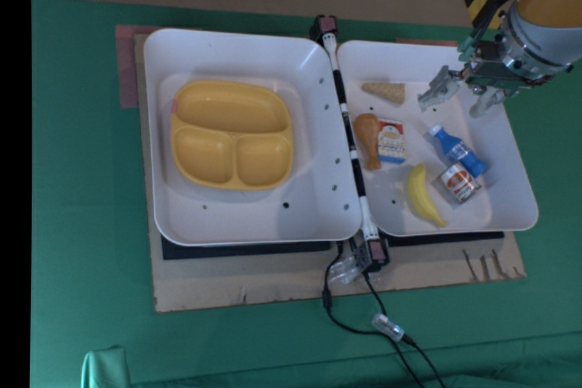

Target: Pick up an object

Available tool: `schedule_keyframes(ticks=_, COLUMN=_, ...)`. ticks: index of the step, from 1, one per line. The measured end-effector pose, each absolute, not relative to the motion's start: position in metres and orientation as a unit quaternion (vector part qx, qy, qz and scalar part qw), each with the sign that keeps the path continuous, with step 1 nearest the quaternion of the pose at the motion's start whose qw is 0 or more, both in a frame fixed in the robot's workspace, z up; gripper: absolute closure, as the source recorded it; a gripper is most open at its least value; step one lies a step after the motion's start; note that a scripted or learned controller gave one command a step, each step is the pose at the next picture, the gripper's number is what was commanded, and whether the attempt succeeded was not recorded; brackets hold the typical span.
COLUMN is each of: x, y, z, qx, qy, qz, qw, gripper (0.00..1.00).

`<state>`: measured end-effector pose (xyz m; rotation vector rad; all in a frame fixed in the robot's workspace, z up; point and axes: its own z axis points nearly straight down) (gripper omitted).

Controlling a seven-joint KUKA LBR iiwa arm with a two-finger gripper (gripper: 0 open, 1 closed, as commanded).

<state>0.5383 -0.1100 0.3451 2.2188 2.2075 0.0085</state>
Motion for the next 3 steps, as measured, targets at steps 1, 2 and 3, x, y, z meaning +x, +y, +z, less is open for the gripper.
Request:
schedule_keyframes(ticks=1, x=0.514, y=-0.149, z=0.208, qx=0.71, qy=0.704, qz=0.0002, qw=0.003, gripper=0.0)
schedule_keyframes(ticks=2, x=0.516, y=-0.151, z=0.222, qx=0.712, qy=0.702, qz=0.0027, qw=0.009, gripper=1.0)
schedule_keyframes(ticks=3, x=0.585, y=-0.158, z=0.301, qx=0.709, qy=0.705, qz=0.0024, qw=0.007, gripper=1.0)
